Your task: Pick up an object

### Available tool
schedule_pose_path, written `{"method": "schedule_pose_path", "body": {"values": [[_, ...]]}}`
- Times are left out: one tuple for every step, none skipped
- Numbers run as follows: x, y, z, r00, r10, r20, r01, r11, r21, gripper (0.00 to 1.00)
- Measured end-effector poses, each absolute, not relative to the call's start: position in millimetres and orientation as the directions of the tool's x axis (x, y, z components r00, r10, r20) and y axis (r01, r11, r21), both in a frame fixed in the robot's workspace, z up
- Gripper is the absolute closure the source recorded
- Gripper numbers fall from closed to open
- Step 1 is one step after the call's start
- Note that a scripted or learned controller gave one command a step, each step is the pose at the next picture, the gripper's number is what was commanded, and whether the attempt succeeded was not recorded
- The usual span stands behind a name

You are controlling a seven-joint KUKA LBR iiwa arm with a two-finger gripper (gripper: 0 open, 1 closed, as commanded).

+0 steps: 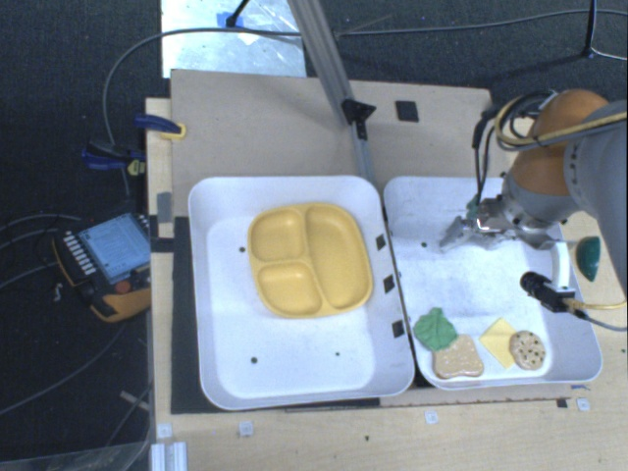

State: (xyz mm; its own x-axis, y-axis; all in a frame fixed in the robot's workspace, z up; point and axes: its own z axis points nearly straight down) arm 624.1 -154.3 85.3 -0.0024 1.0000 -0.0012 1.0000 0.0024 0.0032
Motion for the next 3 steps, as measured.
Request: {"method": "schedule_pose_path", "body": {"values": [[626.4, -155, 99, -0.003, 1.000, -0.003, 1.000, 0.003, 0.010, 1.00], [632.1, -147, 146, -0.006, 1.000, -0.001, 1.000, 0.006, 0.005, 1.00], [630.0, -153, 209, -0.005, 1.000, -0.002, 1.000, 0.005, 0.008, 1.00]]}}
